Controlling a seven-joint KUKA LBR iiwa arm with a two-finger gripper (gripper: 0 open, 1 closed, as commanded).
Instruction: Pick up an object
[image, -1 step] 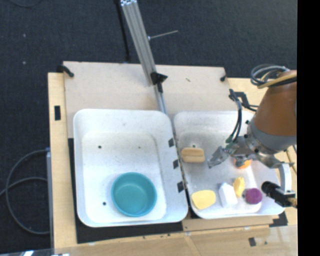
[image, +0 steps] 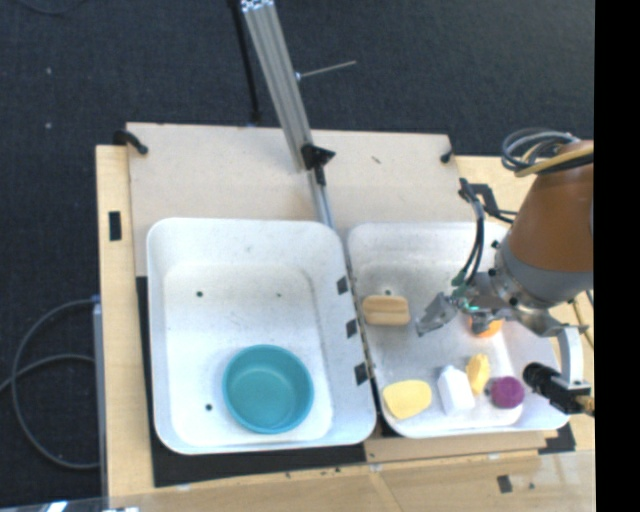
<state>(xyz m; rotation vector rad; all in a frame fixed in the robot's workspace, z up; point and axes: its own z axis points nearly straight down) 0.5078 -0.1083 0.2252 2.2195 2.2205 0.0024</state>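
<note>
Bins: two. Left bin (image: 180, 250) contains one teal bowl (image: 267, 388). Right bin (image: 400, 250) contains roughly six small objects, including a wooden block (image: 385, 310). Gripper (image: 440, 315) state: cannot tell.

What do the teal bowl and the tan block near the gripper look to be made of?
Bowl: likely plastic, smooth with an even teal colour and a soft sheen. Block: looks like wood, matte tan with rounded ends, though foam cannot be ruled out.

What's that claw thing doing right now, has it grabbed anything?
Gripper: over the right bin, beside the tan block; whether it is open, closed or holding anything cannot be told.
</note>
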